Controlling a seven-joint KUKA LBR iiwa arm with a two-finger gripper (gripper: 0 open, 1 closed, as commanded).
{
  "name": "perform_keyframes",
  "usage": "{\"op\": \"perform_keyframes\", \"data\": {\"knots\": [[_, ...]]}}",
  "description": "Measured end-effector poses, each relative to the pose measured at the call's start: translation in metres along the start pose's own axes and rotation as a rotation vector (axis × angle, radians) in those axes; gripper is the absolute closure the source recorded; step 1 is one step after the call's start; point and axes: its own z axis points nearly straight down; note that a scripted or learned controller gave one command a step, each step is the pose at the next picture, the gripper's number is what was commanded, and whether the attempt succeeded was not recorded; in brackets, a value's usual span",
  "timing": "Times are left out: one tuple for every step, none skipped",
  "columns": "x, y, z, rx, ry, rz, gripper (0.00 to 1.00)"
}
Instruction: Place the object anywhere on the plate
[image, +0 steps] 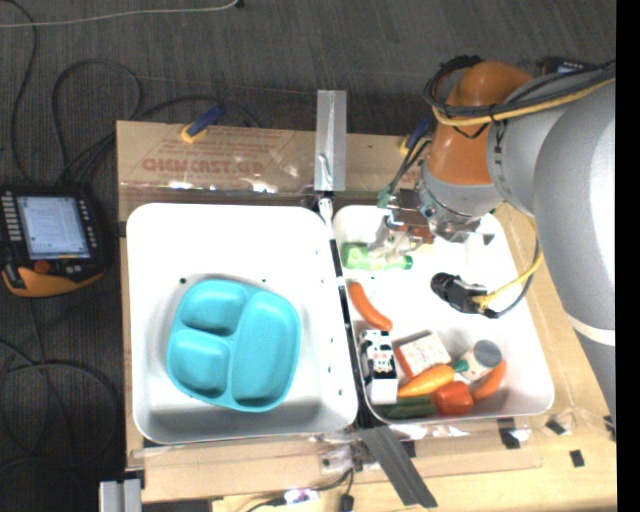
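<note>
The heap of play food at the near end of my right bin (520, 300) lies closest to the camera: a red pepper (455, 398) touching an orange carrot-like piece (425, 379), a dark green piece (410, 408) under them, another orange piece (490, 380) just to the right, and a small grey round thing (486, 353) behind that. Taking the red pepper as my landmark, a small orange-and-white carton (422, 351) sits just behind it and to the left, and a black-and-white cow-patterned box (377, 354) stands further left, against the wall between the bins. Behind the pepper and left, a long orange carrot (367, 305) lies slanted near that same wall.

Well behind the pepper, at the far end of the same bin, my tool (392, 236) hangs over a green-and-white object (372, 258), which rests on the bin floor close to the far-left corner. I cannot tell whether my tool is spread or pressed together, nor whether it touches that green object. A black part (452, 288) with a yellow cable hangs off my arm between the tool and the pepper.

Far to the left of the pepper, in the left bin (160, 230), the turquoise plate (233, 342) with three compartments lies flat. Both bins sit on the surface (150, 150).
</note>
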Motion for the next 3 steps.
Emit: {"op": "perform_keyframes", "data": {"knots": [[0.054, -0.047, -0.007, 0.001, -0.002, -0.148, 1.0], [0.08, -0.046, -0.015, 0.0, -0.001, -0.47, 1.0], [0.102, -0.066, -0.048, -0.001, -0.002, -0.755, 1.0]]}}
